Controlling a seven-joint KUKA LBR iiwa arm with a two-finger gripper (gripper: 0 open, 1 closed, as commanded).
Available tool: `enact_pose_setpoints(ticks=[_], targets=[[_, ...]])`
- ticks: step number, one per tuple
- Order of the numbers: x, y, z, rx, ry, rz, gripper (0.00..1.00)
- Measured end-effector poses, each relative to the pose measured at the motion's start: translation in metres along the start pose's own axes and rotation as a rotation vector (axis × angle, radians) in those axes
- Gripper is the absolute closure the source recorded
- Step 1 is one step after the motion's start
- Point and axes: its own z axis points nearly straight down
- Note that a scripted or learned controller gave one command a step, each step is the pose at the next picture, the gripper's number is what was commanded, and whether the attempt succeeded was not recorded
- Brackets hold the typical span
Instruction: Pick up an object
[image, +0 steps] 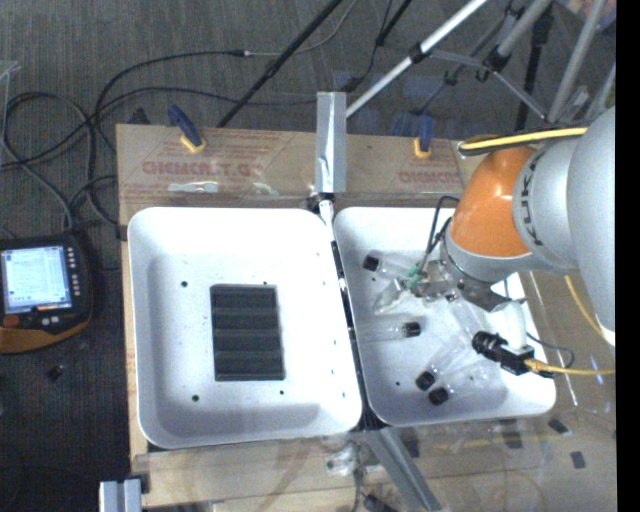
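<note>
In the camera view we are seeing two white bins sitting side by side on the bench. The left bin (160, 300) is holding a dark ribbed block (246, 332) lying flat near its middle. The right bin (392, 405) is holding several clear vials (440, 372) with black caps, scattered across its floor. The arm (545, 205) is reaching in from the right over the right bin, its orange band hanging above the far vials. The gripper (428, 283) is hanging low among them; we cannot tell its state, nor whether anything is between them.
</note>
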Motion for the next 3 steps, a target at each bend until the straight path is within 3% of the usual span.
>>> enact_pose_setpoints(ticks=[1,2,3], targets=[[0.0,0.0,-0.008,0.001,0.001,0.001,1.0],[0.0,0.0,-0.008,0.001,0.001,0.001,0.0],[-0.008,0.074,0.012,0.002,-0.002,-0.002,0.0]])
